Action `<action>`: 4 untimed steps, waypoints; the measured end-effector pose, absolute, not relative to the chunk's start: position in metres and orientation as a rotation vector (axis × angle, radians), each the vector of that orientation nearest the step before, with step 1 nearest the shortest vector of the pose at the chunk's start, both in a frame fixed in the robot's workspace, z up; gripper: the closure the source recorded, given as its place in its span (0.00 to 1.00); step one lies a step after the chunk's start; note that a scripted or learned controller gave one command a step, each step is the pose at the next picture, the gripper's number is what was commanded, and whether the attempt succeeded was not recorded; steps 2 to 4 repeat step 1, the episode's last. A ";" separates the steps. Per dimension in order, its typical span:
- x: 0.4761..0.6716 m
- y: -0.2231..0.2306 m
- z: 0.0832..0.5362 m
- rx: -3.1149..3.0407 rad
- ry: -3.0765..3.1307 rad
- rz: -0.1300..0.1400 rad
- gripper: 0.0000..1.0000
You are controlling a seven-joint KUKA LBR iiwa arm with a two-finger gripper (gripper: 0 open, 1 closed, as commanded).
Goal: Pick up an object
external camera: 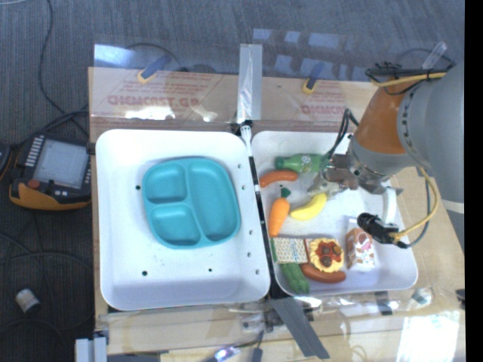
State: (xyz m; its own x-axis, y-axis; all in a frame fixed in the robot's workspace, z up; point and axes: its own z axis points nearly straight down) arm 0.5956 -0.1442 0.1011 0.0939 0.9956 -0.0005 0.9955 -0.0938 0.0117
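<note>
The right bin [392, 277] holds toy food. A green bottle [300, 161] lies at its back, with an orange-red sausage [277, 177] to the left of it. A carrot [279, 214] and a yellow banana [309, 207] lie in the middle. My gripper [337, 176] hangs low over the bin, just right of the bottle and above the banana's right end. I see nothing held in it.
Along the right bin's front lie a cracker [285, 250], a pizza slice [326, 253], a cake piece [361, 249], a green vegetable [296, 277] and a hot dog [326, 276]. A blue divided plate [189, 202] sits in the left bin [121, 277]. A black cable [377, 227] hangs from the arm.
</note>
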 end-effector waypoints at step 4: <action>0.648 -0.132 0.233 2.265 2.179 -0.007 1.00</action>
